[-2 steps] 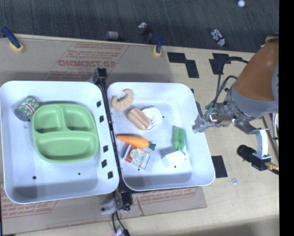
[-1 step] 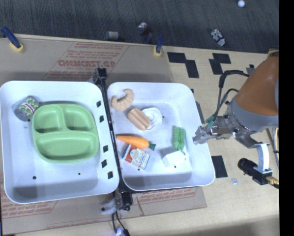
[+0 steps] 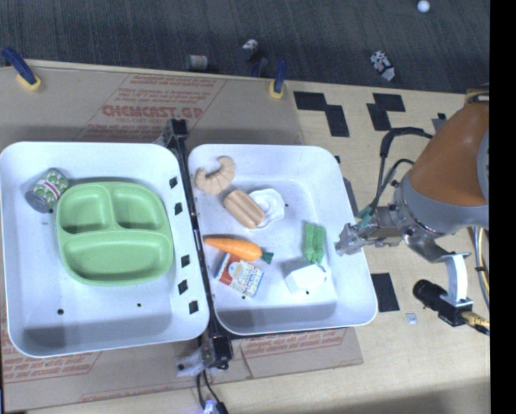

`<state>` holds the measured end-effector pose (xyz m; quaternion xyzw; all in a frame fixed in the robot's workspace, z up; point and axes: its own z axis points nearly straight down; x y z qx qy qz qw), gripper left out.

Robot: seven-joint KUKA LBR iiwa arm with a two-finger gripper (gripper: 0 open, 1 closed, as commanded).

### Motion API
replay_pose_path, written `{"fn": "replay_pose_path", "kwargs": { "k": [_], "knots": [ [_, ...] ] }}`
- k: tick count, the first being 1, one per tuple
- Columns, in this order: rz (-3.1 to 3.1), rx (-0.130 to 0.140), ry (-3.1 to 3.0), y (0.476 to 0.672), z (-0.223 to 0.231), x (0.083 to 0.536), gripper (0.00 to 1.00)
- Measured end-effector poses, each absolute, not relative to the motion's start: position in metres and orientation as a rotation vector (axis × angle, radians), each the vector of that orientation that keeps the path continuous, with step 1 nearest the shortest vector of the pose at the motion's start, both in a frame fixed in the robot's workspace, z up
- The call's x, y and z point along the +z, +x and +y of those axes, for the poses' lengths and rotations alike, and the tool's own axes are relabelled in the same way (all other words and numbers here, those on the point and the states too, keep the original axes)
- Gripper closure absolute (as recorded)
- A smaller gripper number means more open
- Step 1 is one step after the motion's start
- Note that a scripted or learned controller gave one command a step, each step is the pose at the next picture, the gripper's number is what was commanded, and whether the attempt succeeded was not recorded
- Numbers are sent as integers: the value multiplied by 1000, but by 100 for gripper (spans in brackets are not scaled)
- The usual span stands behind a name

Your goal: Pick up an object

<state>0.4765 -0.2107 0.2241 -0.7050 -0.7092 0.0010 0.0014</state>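
Progress is at the start as I judge it: my gripper (image 3: 349, 238) hangs at the right bin's (image 3: 355, 293) right rim, its state I cannot tell, while carrot (image 3: 234, 247), green vegetable (image 3: 314, 241) and croissant (image 3: 215, 174) lie unpicked inside.

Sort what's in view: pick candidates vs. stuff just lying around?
Candidates, right bin:
- croissant
- hot dog
- carrot
- green vegetable
- white block
- small printed packet
- gripper, at that bin's right rim

Left bin, also pickable:
- green divided plate
- small can

Lying about:
- blue clamps
- bits on the dark floor
- cardboard sheet
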Motion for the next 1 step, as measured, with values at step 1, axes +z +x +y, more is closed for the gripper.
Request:
{"fn": "replay_pose_path", "kwargs": {
  "k": [1],
  "knots": [
    [-2230,-1,-2217,478,-212,256,100]
  ]
}}
